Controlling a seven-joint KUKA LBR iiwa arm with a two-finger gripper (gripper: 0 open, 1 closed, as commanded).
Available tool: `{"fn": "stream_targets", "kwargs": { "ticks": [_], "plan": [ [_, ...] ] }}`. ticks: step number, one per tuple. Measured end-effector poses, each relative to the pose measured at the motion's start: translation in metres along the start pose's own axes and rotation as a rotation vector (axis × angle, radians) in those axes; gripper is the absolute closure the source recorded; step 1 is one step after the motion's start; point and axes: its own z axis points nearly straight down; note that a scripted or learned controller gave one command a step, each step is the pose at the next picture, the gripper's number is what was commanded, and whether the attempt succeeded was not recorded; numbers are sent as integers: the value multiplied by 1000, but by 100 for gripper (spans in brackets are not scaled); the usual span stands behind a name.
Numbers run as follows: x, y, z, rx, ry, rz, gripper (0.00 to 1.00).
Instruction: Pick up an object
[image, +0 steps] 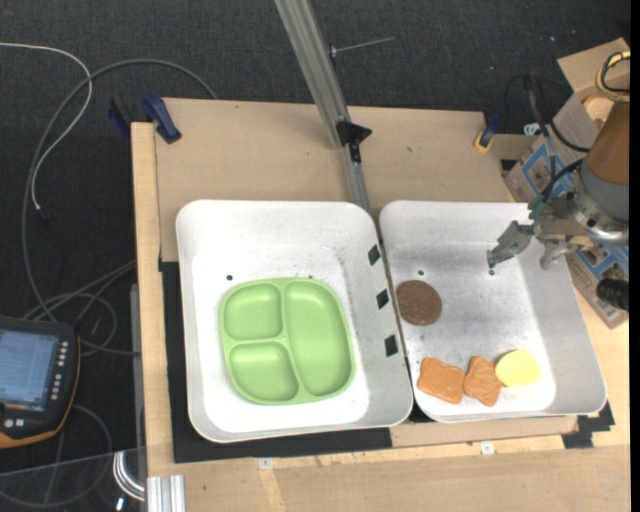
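In the right bin (470, 225) lie a brown round patty (418, 302), two orange-brown nugget pieces (441, 380) (483, 381) side by side, and a yellow lump (518, 368) touching the second piece. My gripper (521, 257) hangs over the bin's upper right part, well above and to the right of the patty. Its two fingers are spread apart and open, with nothing between them.
A green three-compartment plate (287, 340) sits in the left bin (200, 250). A metal rail (330, 90) slants down to the divide between the bins. Boxes and cables (545, 170) crowd the bench's right edge.
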Motion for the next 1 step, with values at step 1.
{"fn": "stream_targets", "kwargs": {
  "ticks": [1],
  "plan": [
    [0, 1, -11, -3, 0, -2, 100]
  ]
}}
